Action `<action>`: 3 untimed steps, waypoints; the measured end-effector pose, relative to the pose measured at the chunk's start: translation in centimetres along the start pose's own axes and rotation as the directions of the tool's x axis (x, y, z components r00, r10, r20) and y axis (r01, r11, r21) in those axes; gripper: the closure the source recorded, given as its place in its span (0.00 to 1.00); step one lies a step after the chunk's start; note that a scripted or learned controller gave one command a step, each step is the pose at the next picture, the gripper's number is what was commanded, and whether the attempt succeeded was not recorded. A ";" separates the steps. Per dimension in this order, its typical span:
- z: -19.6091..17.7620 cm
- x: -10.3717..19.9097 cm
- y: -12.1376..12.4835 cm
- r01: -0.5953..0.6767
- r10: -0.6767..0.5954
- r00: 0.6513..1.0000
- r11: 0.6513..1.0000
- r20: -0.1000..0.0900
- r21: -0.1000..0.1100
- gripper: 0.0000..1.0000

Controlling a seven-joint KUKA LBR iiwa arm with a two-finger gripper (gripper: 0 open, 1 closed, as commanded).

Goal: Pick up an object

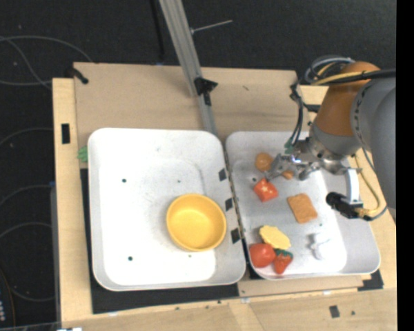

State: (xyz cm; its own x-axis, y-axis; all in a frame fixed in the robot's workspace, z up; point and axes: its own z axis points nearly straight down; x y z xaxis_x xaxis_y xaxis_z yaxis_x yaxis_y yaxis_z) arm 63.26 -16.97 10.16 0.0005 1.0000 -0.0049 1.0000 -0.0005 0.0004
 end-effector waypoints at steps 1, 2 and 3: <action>-1.1 0.0 0.1 0.000 0.000 1.000 1.000 -0.001 -0.003 1.00; -7.4 0.6 0.3 0.004 -0.004 1.000 1.000 -0.005 -0.008 1.00; -12.5 0.5 0.4 0.005 -0.005 1.000 1.000 -0.004 -0.003 1.00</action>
